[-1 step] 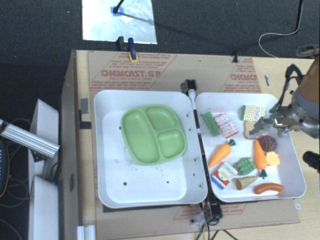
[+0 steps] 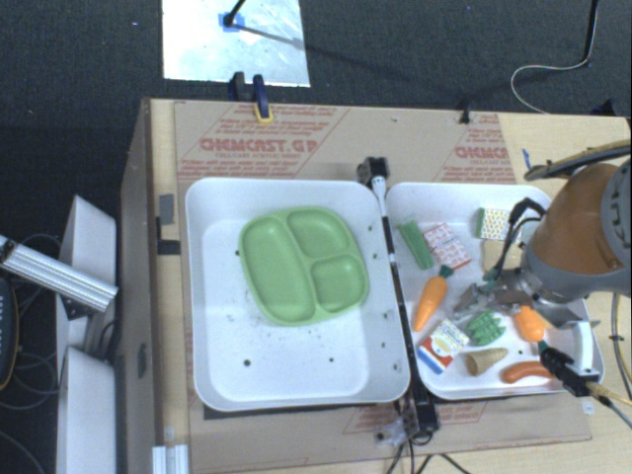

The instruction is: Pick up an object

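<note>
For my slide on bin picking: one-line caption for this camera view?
KUKA arm's gripper hovers over toy food in the right bin; a green divided plate sits in the left bin.

My bench (image 2: 326, 131) is covered in brown board with red writing, and two white bins, the left bin (image 2: 212, 294) and the right bin (image 2: 464, 197), sit side by side on it.

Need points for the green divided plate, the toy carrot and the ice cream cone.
green divided plate (image 2: 279, 270), camera view, floor of its long left compartment.
toy carrot (image 2: 429, 302), camera view, middle of the orange body.
ice cream cone (image 2: 485, 360), camera view, middle of the tan cone.
</note>
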You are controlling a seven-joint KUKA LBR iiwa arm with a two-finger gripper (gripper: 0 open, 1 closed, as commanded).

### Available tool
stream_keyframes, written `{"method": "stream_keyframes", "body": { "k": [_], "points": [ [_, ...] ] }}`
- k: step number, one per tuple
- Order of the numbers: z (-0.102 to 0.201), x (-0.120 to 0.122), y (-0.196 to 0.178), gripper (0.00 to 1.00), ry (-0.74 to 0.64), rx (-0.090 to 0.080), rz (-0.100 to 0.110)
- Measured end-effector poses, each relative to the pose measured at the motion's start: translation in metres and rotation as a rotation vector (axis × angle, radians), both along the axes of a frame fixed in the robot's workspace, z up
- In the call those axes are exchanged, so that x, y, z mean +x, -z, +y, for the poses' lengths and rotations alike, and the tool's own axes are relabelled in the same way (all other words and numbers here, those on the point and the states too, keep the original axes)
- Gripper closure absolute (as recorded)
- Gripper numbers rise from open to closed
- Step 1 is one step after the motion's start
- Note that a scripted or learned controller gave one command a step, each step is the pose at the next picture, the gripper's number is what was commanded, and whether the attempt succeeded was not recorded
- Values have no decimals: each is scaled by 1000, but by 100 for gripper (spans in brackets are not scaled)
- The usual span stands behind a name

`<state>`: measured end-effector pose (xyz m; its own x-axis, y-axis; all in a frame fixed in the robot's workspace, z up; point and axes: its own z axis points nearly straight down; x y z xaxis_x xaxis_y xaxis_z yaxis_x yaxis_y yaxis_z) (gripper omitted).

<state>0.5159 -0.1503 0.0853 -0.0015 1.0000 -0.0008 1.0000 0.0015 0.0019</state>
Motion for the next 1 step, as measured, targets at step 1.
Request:
{"method": "stream_keyframes", "body": {
  "k": [1],
  "points": [
    [0,1,-10,100,0,0,-2]
  ]
}}
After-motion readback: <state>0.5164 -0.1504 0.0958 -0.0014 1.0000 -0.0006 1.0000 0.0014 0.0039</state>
